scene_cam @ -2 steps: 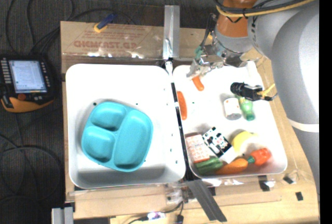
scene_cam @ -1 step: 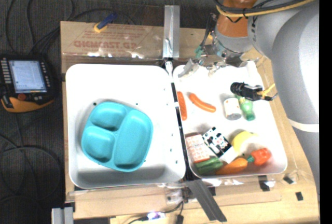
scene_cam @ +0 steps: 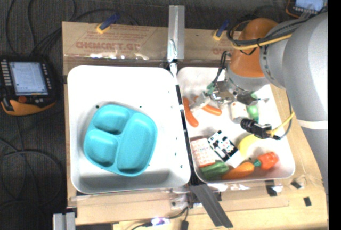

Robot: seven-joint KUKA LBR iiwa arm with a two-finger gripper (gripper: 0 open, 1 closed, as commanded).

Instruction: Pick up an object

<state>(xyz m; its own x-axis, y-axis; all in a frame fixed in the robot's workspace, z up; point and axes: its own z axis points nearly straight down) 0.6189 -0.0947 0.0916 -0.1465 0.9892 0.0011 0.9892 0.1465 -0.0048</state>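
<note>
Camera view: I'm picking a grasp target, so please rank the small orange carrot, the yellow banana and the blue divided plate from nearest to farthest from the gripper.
1. Small orange carrot, in the right bin just below the gripper.
2. Yellow banana, lower in the same bin, towards its right side.
3. Blue divided plate, across in the left bin.

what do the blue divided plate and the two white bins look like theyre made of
Blue divided plate: likely moulded plastic, going by the uniform turquoise colour, rounded compartment edges and soft sheen.

Left bin and right bin: probably thin formed plastic, smooth and slightly glossy, with rounded corners and rolled rims. Coated metal cannot be ruled out from this view.
</note>
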